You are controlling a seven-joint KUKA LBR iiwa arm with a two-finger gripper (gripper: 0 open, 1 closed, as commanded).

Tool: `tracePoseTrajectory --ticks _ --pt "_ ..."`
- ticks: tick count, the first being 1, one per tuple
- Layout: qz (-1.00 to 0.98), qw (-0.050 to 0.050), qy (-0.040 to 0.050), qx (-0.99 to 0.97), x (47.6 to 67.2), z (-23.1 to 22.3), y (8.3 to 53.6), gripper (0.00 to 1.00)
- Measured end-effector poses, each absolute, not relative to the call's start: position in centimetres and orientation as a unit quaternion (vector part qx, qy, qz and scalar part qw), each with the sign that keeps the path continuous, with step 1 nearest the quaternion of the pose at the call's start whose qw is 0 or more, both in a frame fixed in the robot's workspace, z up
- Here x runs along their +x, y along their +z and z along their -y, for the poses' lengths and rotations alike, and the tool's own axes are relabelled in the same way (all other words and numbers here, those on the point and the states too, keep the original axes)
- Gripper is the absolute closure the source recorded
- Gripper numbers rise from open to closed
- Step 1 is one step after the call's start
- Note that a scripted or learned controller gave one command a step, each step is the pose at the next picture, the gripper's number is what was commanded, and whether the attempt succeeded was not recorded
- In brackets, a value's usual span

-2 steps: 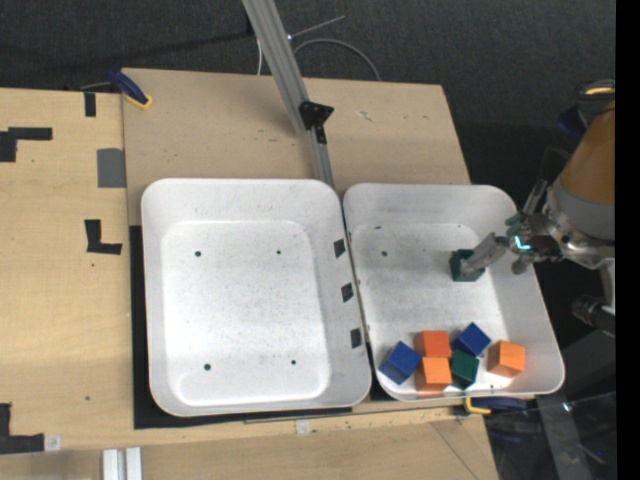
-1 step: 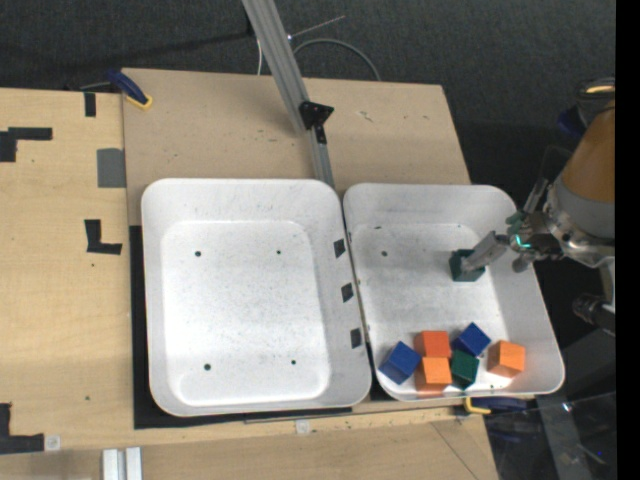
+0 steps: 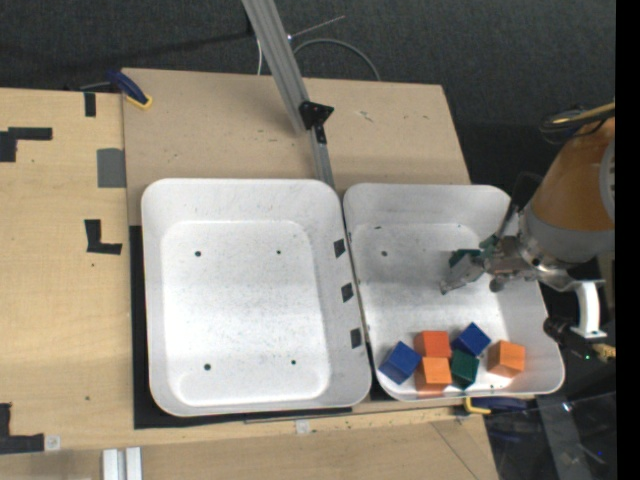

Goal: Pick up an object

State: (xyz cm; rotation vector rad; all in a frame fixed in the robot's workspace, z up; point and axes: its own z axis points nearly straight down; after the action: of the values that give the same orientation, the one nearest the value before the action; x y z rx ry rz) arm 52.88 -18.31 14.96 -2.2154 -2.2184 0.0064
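Pale wooden desk [image 3: 240, 128] marked with black tape, dark grey floor [image 3: 480, 28] beyond, slanted metal pole [image 3: 275, 38], looping white cable [image 3: 340, 53]

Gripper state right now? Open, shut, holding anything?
Gripper: over the right bin, above the cluster of blocks; nothing visible between its fingers. Open or shut cannot be told from this view.

No text, label, brand, number or sign can be read anywhere. The black tape pieces [image 3: 97, 235] on the surface [image 3: 60, 298] form plain bars and an L-shape, not letters. The two white bins [image 3: 245, 196] carry only small dark dots and speckle. The coloured blocks [image 3: 434, 345] have bare faces, and the arm's orange band [image 3: 575, 183] shows no marking that can be made out.
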Motion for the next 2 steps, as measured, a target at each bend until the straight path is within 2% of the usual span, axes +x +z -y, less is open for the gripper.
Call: tracePoseTrajectory --ticks 1,2 --pt "0.707 0.003 0.0022 -0.707 52.7 18.2 9.5 0.00" --pt "0.708 0.002 0.0007 -0.706 52.8 18.2 10.8 1.00"
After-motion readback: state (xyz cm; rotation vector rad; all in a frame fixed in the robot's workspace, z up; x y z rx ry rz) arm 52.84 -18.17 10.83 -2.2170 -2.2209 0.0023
